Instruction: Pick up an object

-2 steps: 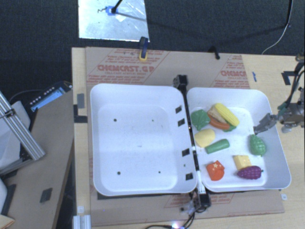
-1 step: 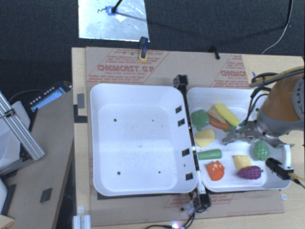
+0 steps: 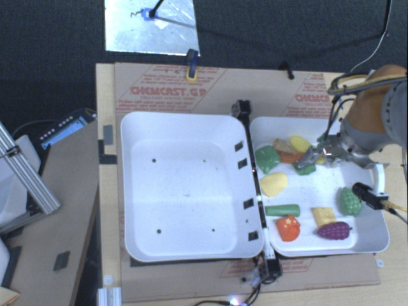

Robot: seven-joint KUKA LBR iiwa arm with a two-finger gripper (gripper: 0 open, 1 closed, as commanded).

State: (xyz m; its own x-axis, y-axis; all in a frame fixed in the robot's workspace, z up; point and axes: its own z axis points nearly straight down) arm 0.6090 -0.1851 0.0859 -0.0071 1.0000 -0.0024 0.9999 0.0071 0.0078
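My gripper (image 3: 312, 157) hangs low over the back middle of the right bin (image 3: 376, 238). A small dark green piece (image 3: 306, 168) lies right at its tip; whether it is gripped is hidden. Just left of the tip are an orange carrot (image 3: 289, 159), a yellow lemon (image 3: 299, 143) and a tan piece (image 3: 284, 146). A green pepper (image 3: 267, 158) sits at the bin's left wall.
Further forward in the right bin lie a pale yellow fruit (image 3: 273, 183), a green cucumber (image 3: 282, 210), an orange-red pepper (image 3: 288, 228), a yellow block (image 3: 324, 216), purple grapes (image 3: 333, 231) and a green bumpy fruit (image 3: 349, 202). The left bin (image 3: 127, 171) stands alongside.
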